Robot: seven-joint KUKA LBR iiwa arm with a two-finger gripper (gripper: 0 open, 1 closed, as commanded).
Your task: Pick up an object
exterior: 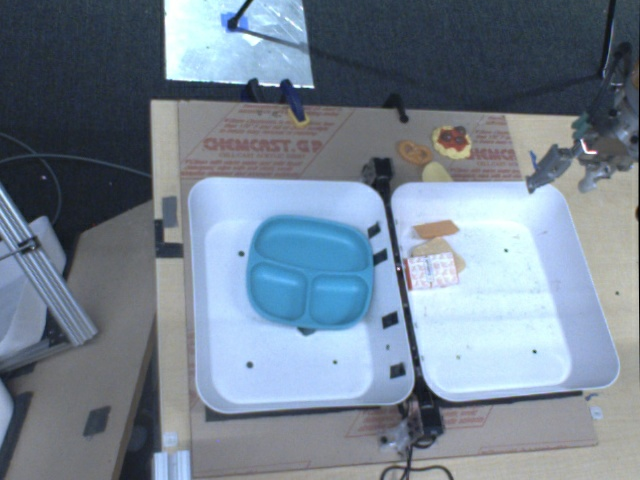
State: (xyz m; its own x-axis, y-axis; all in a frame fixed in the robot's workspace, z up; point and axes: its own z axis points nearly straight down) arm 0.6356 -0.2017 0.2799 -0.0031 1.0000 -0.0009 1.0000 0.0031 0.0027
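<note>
Two white bins sit side by side on the desk [170,298], the left bin [215,268] and the right bin [570,308] meeting along a dark hinge-like seam at the frame's centre. A blue tray [308,272] with three compartments lies flat in the middle of the left bin. In the right bin, close to its left wall and toward its upper half, three small things cluster: a tan wedge [436,229], and just below it a red-and-white patterned block [431,271] touching a brownish piece [452,258] at its right. Above the right bin, on the brown cardboard, lie an orange oval [414,152], a round piece with red topping [452,141] and a pale yellow piece [436,172], all near each other. The pincer [560,163] hangs at the right edge of the frame, above the upper right corner of the right bin, well apart from the cluster; nothing shows between its fingers, and I cannot tell whether they are spread or pressed together. A silvery sheet [238,26] lies at the upper left of the frame.
</note>
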